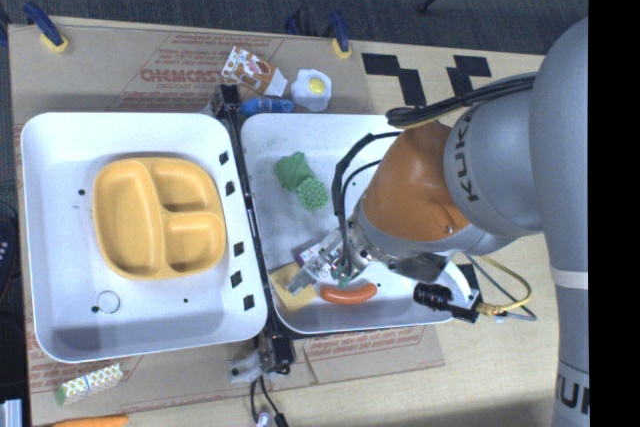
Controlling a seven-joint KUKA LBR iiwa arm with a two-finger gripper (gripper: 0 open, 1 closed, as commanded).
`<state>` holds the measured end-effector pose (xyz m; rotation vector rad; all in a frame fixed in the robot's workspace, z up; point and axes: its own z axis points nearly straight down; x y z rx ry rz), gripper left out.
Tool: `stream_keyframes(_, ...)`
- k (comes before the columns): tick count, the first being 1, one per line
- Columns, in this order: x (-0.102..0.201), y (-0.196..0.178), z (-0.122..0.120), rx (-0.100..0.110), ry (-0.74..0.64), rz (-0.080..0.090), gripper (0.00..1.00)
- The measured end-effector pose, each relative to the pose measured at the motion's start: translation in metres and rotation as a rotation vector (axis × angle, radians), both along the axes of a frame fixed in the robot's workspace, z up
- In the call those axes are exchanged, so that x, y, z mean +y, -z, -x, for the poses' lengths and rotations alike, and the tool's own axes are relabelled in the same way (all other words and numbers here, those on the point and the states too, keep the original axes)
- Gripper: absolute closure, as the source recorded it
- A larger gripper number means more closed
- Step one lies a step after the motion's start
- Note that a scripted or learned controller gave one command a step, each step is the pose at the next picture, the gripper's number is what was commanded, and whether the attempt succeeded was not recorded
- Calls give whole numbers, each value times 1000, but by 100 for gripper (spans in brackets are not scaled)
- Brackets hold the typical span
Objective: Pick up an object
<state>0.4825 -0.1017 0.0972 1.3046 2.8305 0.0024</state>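
Note:
My gripper (328,265) reaches down into the front part of the right bin (262,177), just above a red sausage-shaped toy (347,293) and beside a pale yellow piece (290,287). The grey arm with its orange band (420,190) covers much of that bin. A green broccoli-like toy (302,179) lies further back in the same bin, apart from the gripper. I see nothing clearly held between the fingers.
The left bin (40,215) holds a yellow divided tray (160,213). Behind the bins lie a small printed packet (245,68), a blue item (265,105) and a white-and-yellow toy (312,88). A wrapped item (88,382) lies at the front left.

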Motion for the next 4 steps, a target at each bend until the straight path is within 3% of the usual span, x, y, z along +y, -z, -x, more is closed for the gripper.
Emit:
stream_keyframes(2,1,0,0,-1,23,-1,0)
stream_keyframes(3,5,1,0,-1,431,-15,0)
stream_keyframes(4,-2,1,3,10,190,-5,0)
